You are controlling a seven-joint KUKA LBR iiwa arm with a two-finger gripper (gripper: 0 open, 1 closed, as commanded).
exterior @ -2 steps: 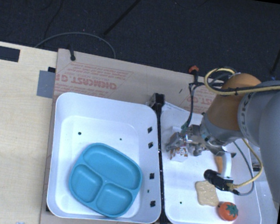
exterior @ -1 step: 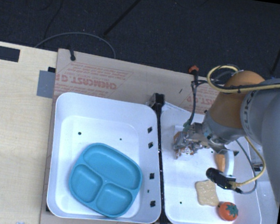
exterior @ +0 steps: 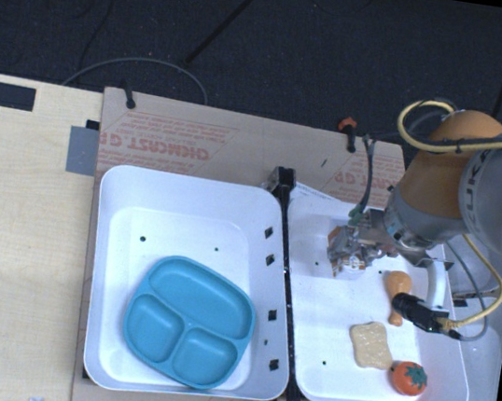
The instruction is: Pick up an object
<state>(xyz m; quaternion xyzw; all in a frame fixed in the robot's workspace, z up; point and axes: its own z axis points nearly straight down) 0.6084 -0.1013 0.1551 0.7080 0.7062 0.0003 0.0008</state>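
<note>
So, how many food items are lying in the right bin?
3: a toast slice near the middle, a tomato in the near right corner, and an orange piece by the arm. The gripper or arm may hide more.

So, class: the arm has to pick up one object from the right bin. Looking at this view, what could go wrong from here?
1. The gripper sits at the back of the right bin, apart from the food items, so closing here would likely catch nothing.
2. The toast slice lies flat; the gripper may slide over it.
3. The tomato is round and close to the bin wall, so it may roll or leave little room.
</note>
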